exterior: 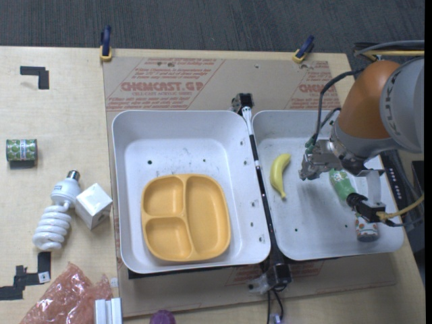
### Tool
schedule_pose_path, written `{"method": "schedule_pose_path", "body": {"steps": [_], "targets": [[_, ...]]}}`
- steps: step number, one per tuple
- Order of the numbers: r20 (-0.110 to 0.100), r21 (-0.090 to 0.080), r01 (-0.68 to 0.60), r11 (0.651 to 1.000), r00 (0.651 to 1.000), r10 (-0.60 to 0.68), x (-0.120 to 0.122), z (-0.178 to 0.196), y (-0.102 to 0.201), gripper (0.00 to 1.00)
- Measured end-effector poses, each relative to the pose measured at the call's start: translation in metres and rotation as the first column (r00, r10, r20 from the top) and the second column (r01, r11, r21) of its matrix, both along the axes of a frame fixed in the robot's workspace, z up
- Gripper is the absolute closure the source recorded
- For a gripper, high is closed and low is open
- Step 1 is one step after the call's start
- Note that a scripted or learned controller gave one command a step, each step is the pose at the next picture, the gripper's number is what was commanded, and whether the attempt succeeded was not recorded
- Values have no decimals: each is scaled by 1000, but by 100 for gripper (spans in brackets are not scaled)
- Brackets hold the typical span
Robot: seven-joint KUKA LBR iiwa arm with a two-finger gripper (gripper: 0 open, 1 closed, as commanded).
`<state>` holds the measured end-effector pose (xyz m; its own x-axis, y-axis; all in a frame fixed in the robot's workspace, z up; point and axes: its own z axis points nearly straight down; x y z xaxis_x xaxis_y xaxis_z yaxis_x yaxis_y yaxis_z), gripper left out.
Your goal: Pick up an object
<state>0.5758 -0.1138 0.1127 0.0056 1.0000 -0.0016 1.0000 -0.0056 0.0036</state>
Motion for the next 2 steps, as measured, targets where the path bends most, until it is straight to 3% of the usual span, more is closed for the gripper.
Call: {"method": "schedule_pose_path", "body": {"steps": [1,2], "targets": [[0,0,0,1000,1000,0,0,0,0,0],[-4,1,-3,1000,1000,3,-47,-21,20,0]]}}
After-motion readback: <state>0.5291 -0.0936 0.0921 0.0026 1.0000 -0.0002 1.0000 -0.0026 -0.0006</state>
